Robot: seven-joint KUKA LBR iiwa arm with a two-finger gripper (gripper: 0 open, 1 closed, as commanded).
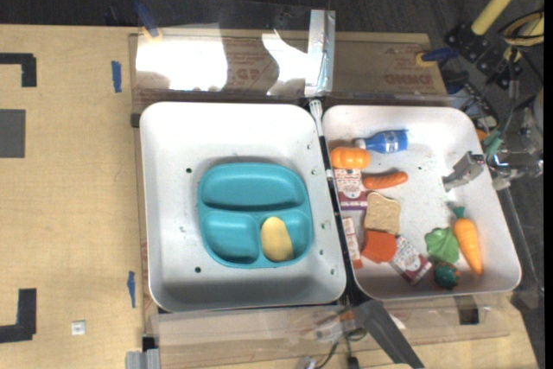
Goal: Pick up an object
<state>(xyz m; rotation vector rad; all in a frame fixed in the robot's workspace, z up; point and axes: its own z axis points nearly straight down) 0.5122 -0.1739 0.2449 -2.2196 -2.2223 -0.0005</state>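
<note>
- The right bin (432, 118) holds a cluster of toy food, any piece of which could serve as the object to pick up.
- A carrot (468, 243) lies near the bin's right wall, its green top pointing toward the far side.
- Just left of it sits a green leafy piece (442, 244), with a small dark green item (446, 276) touching its near edge.
- A slice of bread (384, 213) lies in the middle of the cluster, over an orange block (378, 247).
- A small red-and-white packet (412, 262) lies tilted just beside the orange block.
- A red sausage (384, 181) lies above the bread, and a small orange pumpkin (349, 157) is beside it, near the bin's left wall.
- A blue bottle (383, 142) lies on its side at the far end of the cluster.
- A carton (347, 189) lies flat along the left wall.
- The pincer (467, 171) hangs over the right part of this bin, apart from the food; I cannot tell how it is set, and nothing shows in it.
- The left bin (164, 186) carries a teal divided tray (251, 186), with a yellow lemon-like piece (276, 238) in its near right compartment.
- Both bins sit on the bench (60, 186).
</note>
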